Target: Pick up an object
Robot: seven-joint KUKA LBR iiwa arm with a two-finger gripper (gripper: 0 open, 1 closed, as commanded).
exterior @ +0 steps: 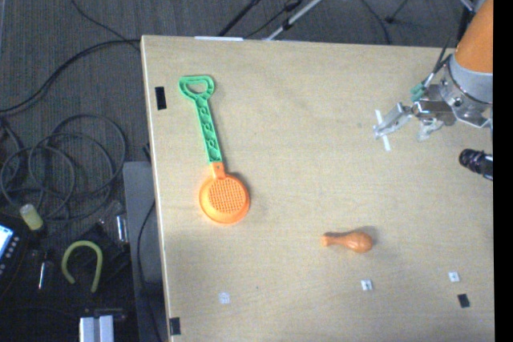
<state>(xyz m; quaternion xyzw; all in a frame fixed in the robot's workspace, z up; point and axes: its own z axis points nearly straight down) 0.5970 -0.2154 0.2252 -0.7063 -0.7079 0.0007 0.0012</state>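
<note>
Camera view: the gripper (390,126) hangs near the right edge of the bench (321,76), above its upper half. Its fingers stand slightly apart with nothing between them.

2 objects are available. The strainer (215,160), with a green handle and an orange mesh head, lies near the left edge, handle pointing toward the far edge. The orange gourd (350,240) lies closer to the near edge, right of centre, neck pointing left.

Procedure, as judged: select 1 target; the gourd is the nearer. Centre the gripper over its bulb, align the fingers across the narrow axis, descend to the surface, close, then lift straight up.

Count: 1 strainer, 1 gourd, 1 gripper.
</note>
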